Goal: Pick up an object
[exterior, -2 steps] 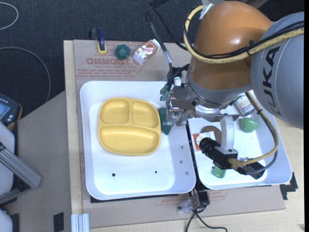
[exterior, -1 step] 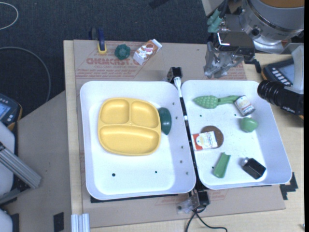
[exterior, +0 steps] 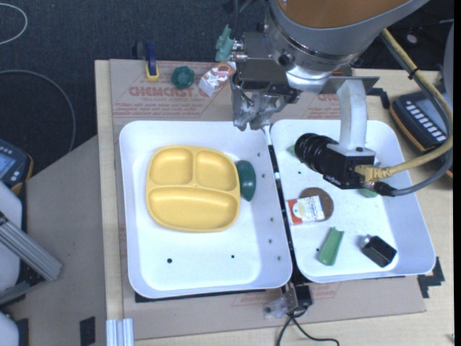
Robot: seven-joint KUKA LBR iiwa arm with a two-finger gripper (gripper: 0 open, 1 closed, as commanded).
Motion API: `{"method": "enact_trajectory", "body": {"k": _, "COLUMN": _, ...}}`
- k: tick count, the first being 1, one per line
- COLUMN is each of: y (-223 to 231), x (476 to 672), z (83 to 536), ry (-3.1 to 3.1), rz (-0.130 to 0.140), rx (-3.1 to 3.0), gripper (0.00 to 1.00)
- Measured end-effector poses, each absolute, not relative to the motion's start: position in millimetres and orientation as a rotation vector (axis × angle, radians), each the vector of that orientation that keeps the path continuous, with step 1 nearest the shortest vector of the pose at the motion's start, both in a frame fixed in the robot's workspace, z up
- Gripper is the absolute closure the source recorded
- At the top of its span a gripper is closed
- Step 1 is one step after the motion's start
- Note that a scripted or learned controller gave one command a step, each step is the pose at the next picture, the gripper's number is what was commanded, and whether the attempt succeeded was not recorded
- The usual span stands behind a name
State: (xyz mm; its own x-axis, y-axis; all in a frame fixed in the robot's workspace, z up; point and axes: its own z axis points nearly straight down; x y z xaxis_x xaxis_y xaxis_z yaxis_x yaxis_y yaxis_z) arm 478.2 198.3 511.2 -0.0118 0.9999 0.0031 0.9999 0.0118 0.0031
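My gripper (exterior: 252, 120) hangs above the far rim between the two bins, fingers pointing down with nothing seen between them. In the left bin (exterior: 144, 258) lies a yellow divided plate (exterior: 193, 188), and a dark green rounded object (exterior: 246, 179) rests against its right edge. The right bin (exterior: 403, 258) holds a brown disc with a red-and-white packet (exterior: 310, 207), a green block (exterior: 330, 246) and a small black block (exterior: 378, 250). All these lie nearer the camera than the gripper.
On the cardboard behind the bins sit a yellow-and-blue clamp (exterior: 151, 62), a dark green lump (exterior: 183, 76) and a small white-and-red carton (exterior: 215, 79). A keypad device (exterior: 420, 120) lies at the far right.
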Motion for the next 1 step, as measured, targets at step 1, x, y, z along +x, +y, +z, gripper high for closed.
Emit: {"method": "enact_trajectory", "body": {"k": 1, "y": 221.2, "x": 476.9, "z": 354.6, "ry": -2.218, "rz": 0.028, "rx": -2.214, "gripper": 1.0}}
